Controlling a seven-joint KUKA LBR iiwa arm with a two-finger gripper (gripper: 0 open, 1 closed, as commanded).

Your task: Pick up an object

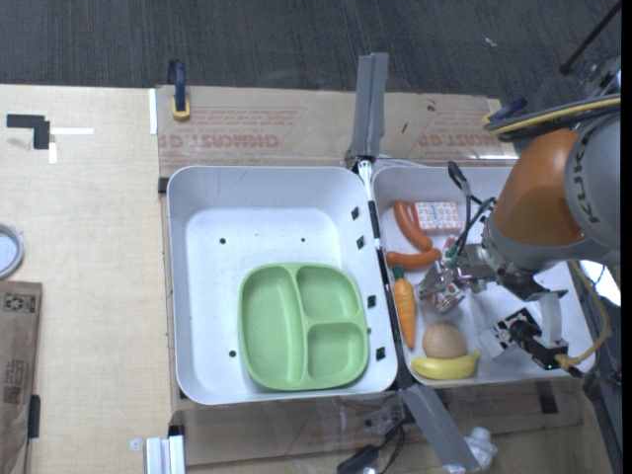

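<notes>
The right bin (553, 368) holds several toy foods along its left side: a red sausage (412, 224), a pink and white box (437, 213), an orange-red piece (413, 259), a carrot (404, 310), a tan egg-shaped piece (444, 341) and a banana (446, 366). My gripper (440, 290) is low in this bin, just right of the carrot, above the egg-shaped piece and below the orange-red piece. The grey arm with its orange band comes in from the right and hides the bin's middle.
The left bin (197, 265) holds a green divided plate (304, 326). A grey divider post (370, 107) stands at the back between the bins. Cables and a white fitting (518, 332) hang beside the wrist at the right bin's front.
</notes>
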